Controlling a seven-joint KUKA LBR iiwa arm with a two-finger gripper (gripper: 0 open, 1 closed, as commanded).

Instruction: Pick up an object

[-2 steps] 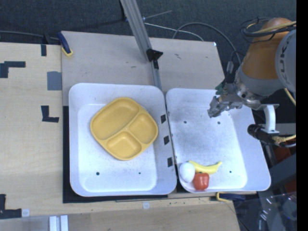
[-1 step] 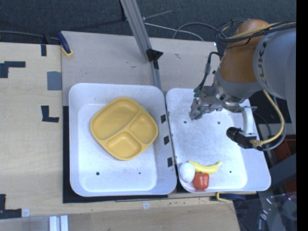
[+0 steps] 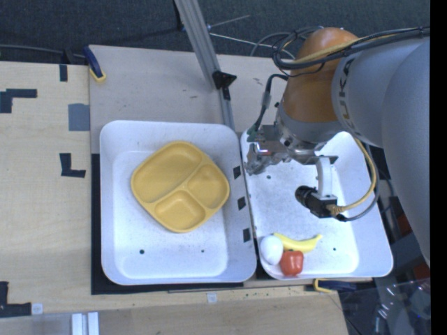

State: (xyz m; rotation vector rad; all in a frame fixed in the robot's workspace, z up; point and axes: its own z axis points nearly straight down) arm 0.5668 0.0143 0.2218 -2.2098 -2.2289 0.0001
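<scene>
I can't tell my end effector's (image 3: 260, 155) state. It hangs well apart from the banana (image 3: 302, 242), white egg (image 3: 269, 248) and red pepper (image 3: 292, 262) packed together in the right bin's (image 3: 363, 257) corner; I risk snagging two, or the wall.

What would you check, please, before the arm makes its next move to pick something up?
1. Targets in the right bin: a banana, a white egg-shaped object and a red object: ok.
2. Targets apart: all three bunch together at the near left corner: not ok.
3. Gripper above a target: it is at the bin's far left, away from the cluster: not ok.
4. Finger state: cannot tell.
5. Yellow divided plate lies alone in the left bin: ok.
</scene>
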